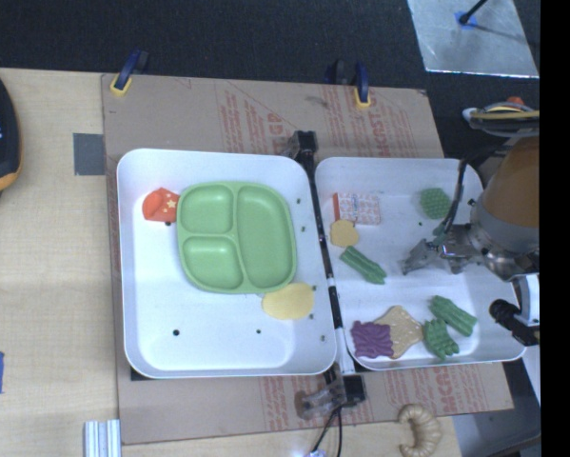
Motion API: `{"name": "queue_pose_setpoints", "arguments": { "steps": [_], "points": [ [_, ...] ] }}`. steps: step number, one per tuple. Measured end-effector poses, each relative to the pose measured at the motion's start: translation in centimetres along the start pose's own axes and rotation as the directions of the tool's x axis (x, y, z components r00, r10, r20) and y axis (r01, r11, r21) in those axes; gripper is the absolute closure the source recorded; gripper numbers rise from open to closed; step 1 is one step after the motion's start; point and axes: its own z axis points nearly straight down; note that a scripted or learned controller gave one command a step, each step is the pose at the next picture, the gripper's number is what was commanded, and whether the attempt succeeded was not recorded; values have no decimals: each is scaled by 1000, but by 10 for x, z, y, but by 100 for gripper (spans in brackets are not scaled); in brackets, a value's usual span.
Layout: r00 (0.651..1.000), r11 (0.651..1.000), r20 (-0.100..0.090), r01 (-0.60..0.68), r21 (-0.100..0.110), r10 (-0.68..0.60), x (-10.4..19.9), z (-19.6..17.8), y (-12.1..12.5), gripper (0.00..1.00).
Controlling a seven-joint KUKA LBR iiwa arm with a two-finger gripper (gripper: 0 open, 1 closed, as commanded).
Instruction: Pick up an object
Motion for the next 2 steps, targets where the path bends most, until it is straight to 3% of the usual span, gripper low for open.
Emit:
{"name": "queue_pose_setpoints", "arguments": {
  "steps": [1, 2],
  "points": [
    [1000, 1000, 0, 9, -10, -9, -13, -74, 119, 0],
    [1000, 1000, -6, 5, 13, -5, -22, -11, 114, 0]
  ]
}}
